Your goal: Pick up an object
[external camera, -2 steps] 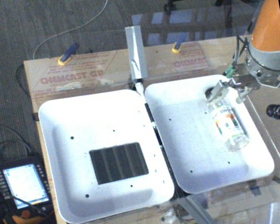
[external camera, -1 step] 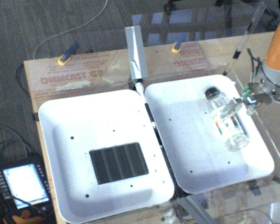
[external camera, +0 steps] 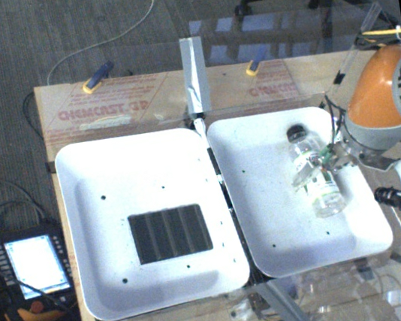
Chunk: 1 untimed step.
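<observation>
Right bin (external camera: 276, 250) holds clear bottle (external camera: 316, 175), cap pointing away.

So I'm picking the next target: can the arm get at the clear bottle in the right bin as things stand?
Probably yes. The clear bottle lies alone on the right bin floor, nothing on top of it, and the gripper is already right beside it.

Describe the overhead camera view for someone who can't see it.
A clear plastic bottle with a dark cap lies in the right white bin, with the gripper at its side. The left white bin holds a dark ribbed rectangular block.
</observation>
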Each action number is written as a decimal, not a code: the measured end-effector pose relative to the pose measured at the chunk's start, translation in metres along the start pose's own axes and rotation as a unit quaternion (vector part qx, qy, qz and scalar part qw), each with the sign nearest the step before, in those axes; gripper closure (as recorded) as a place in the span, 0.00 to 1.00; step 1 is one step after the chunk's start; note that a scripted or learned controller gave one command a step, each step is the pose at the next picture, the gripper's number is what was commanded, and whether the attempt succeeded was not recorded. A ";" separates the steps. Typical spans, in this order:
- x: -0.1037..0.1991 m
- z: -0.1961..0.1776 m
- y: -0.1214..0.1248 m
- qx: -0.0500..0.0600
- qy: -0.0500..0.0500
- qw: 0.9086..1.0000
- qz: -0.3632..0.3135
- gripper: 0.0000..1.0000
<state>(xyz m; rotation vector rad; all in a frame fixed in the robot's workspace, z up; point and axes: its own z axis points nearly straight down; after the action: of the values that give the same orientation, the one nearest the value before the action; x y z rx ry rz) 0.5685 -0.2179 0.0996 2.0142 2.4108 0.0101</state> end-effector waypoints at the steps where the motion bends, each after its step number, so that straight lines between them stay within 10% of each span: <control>1: 0.001 -0.007 0.001 0.001 0.001 1.000 -0.001 1.00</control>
<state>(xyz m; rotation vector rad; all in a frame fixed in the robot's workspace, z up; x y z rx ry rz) 0.5694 -0.2165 0.1068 2.0137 2.4149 0.0111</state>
